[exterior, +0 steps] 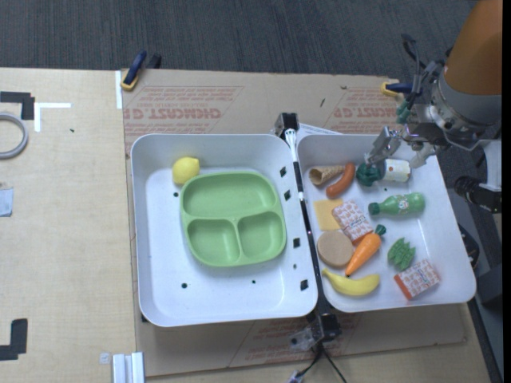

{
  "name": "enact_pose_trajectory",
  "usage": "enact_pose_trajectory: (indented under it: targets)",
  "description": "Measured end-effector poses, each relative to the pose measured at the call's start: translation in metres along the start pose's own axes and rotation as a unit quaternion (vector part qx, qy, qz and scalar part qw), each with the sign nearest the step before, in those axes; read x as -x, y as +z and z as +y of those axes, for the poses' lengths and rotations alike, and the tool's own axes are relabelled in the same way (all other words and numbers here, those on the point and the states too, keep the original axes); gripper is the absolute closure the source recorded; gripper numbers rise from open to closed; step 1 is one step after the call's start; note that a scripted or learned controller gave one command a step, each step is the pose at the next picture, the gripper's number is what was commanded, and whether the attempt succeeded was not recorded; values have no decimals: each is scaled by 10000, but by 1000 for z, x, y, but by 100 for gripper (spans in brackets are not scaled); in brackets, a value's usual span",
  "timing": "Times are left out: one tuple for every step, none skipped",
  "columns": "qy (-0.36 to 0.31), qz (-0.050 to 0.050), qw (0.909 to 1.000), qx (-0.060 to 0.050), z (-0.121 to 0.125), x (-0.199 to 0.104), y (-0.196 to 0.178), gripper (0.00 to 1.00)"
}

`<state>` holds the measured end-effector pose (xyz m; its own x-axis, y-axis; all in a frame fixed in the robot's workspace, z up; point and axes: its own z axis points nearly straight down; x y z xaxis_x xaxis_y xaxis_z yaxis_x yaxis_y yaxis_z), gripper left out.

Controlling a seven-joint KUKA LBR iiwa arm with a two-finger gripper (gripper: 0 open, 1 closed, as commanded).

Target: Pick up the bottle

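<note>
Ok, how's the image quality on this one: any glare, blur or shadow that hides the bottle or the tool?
Camera view: lighting is even and soft, with no strong glare on the white bins; the bottle is sharp and unshadowed; the tool is slightly soft and cluttered by cables, so its fingers are hard to read; the arm is cropped at the top right.

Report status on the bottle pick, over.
Gripper low over right bin's far end, nothing seen held. Green bottle lying on its side, nearer the camera. Dark green item under the fingertips, white piece beside it.
</note>
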<state>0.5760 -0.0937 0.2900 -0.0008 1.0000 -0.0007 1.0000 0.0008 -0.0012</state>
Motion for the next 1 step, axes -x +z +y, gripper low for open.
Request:
enact_pose_trajectory:
  targets:
    - [-1, -6, 10000, 1, 0, 0, -9, 100]
